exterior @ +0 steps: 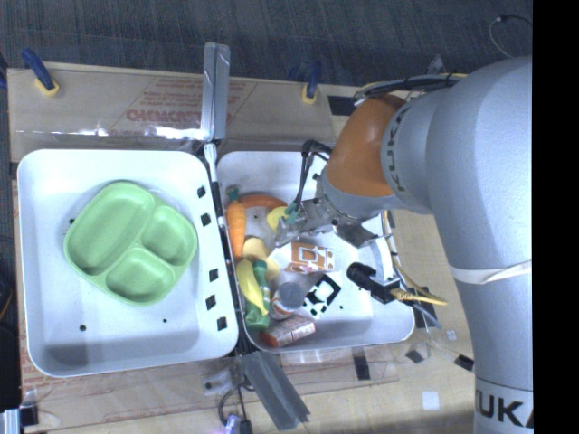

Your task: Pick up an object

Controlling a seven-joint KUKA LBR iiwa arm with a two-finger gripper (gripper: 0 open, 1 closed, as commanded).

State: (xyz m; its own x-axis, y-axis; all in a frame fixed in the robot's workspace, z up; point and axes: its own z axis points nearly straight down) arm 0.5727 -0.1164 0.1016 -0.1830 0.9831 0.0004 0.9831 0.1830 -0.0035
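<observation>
Arm down in the toy bin, nothing picked up yet.
The gripper [291, 227] sits by the banana [276, 217] at the bin's [384, 328] 10 o'clock; whether it grips anything, I cannot tell.

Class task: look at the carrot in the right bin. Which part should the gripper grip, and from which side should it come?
Grip the carrot around its middle, coming straight down from above. It lies flat and long beside the bin's left wall, so fingers closing across its narrow width probably fit best. The banana crowds its lower end, and the wall probably blocks a sideways approach.
</observation>
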